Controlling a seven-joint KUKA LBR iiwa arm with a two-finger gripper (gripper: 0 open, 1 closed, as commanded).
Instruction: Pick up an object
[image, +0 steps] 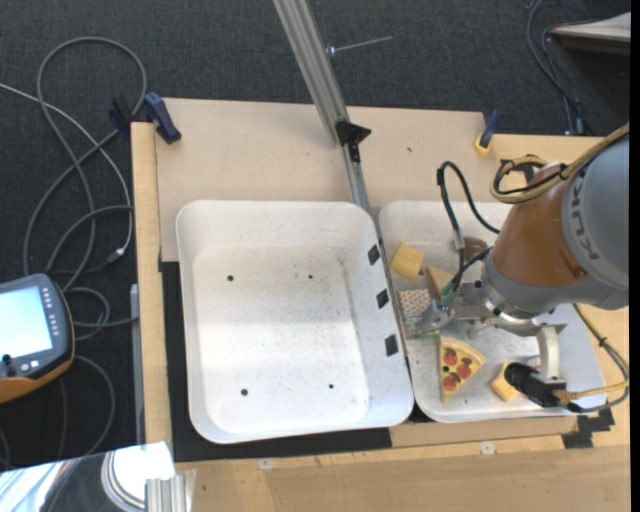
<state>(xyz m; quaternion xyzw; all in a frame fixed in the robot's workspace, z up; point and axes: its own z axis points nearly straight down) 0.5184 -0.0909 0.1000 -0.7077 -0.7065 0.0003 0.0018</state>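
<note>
My gripper (428, 318) is low in the right bin (560, 412), close to its left wall. It sits right over a small checkered piece (411, 300). A tan block (438, 278) lies just behind it, and a yellow cheese wedge (407, 261) a little further back. In front of the gripper lies a toy pizza slice (458, 367), and to its right a small yellow chunk (505, 388). A brown object (472, 246) peeks out behind the wrist. The arm's grey and orange body covers much of the bin's right half.
The left bin (200, 300) stands beside the right one, its wall touching it. A metal pole (318, 75) slants down to the bins' shared edge. Cables and a handheld pendant (30, 335) lie on the floor at left.
</note>
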